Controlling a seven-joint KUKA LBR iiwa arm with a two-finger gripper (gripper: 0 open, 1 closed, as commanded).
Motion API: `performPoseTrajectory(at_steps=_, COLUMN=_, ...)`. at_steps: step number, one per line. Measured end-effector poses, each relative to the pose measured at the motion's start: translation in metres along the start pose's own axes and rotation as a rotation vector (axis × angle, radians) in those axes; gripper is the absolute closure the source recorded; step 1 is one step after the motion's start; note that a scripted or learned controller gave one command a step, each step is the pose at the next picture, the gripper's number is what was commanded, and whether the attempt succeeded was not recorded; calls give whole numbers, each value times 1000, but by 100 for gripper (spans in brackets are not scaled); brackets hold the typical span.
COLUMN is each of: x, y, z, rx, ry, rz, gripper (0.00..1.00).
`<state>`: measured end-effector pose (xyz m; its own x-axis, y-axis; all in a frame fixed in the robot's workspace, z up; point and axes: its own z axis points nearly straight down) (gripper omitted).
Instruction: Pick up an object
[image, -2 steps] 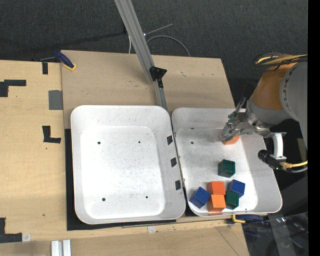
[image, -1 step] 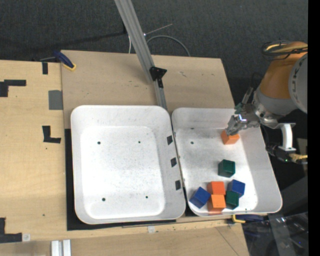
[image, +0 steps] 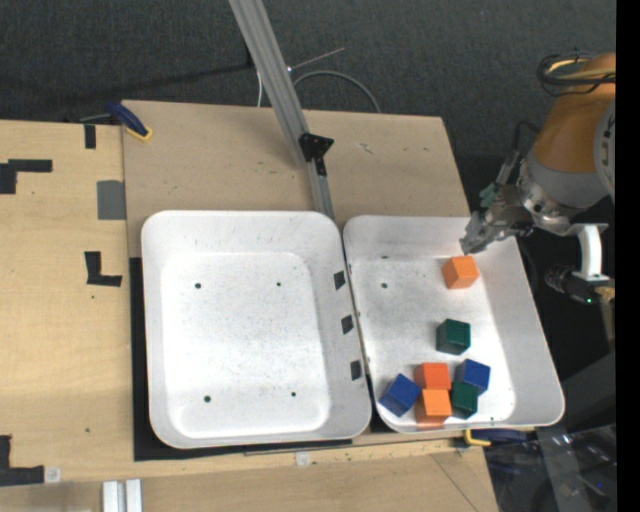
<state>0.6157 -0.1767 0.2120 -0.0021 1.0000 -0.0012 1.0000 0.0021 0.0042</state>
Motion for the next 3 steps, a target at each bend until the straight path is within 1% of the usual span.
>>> performPoseTrajectory(at_steps=1, x=8, y=1, z=-60, rx=-2, ry=0, rz=-1, gripper=100)
performPoseTrajectory(at_steps=2, x=64, y=7, z=-58, rx=5, ry=3, rz=-4, gripper=100)
performPoseTrajectory(at_steps=3, x=124, y=-1, z=-41, rx=7, ry=3, rz=-4, gripper=100)
